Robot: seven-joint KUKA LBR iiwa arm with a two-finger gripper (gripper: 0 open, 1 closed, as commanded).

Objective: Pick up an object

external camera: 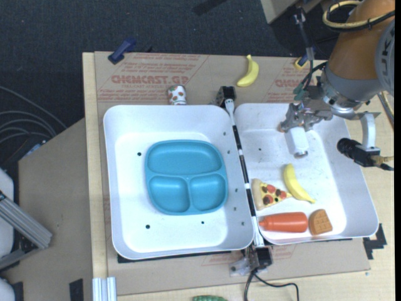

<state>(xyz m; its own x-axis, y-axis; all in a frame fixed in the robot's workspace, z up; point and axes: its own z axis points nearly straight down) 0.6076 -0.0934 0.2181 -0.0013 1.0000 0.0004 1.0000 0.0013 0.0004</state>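
Note:
In the right bin point(351, 187) lie a yellow banana point(296, 183), a pizza slice point(268, 194), a red-orange sausage point(283, 222) and a brown waffle piece point(320, 221), all toward the near side. My gripper point(299, 144) hangs over the bin's far middle, above and behind the banana, with nothing visibly between its fingers. The arm's orange band point(362, 24) rises at the upper right.
The left bin point(122, 168) holds a blue divided plate point(186, 176). On the bench behind the bins lie a second banana point(249, 73) and a small spotted object point(177, 94). A black clip point(225, 95) sits where the bins meet.

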